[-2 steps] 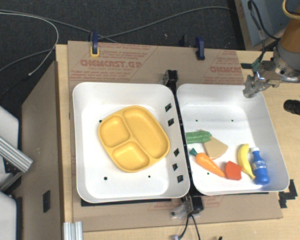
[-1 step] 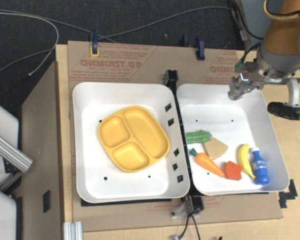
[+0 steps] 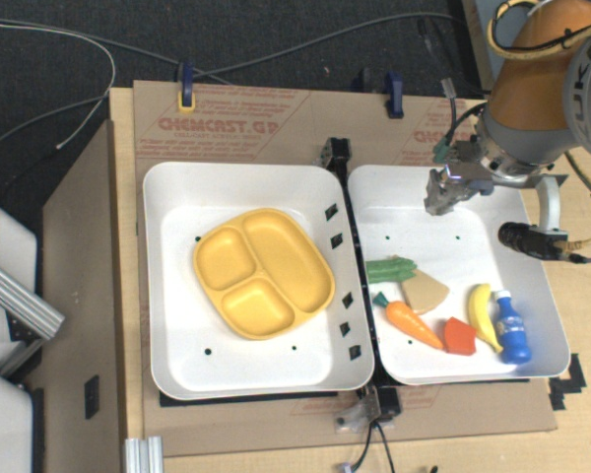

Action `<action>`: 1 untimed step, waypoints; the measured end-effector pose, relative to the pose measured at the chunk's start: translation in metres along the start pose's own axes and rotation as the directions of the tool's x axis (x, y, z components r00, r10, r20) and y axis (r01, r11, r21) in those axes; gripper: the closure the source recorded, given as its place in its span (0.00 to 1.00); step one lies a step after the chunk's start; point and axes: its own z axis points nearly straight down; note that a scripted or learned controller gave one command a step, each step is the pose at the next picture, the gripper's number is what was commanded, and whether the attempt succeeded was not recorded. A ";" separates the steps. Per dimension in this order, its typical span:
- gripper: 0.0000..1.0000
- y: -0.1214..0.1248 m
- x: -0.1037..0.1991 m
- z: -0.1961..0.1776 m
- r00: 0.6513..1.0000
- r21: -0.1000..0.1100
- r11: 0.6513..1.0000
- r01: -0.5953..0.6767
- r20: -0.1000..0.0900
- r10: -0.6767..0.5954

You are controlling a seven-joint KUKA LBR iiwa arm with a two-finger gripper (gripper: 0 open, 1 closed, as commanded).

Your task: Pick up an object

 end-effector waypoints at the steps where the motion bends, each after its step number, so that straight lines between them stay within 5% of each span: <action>1: 1.00 -0.021 0.042 0.003 1.000 0.001 1.000 0.001 0.000 -0.001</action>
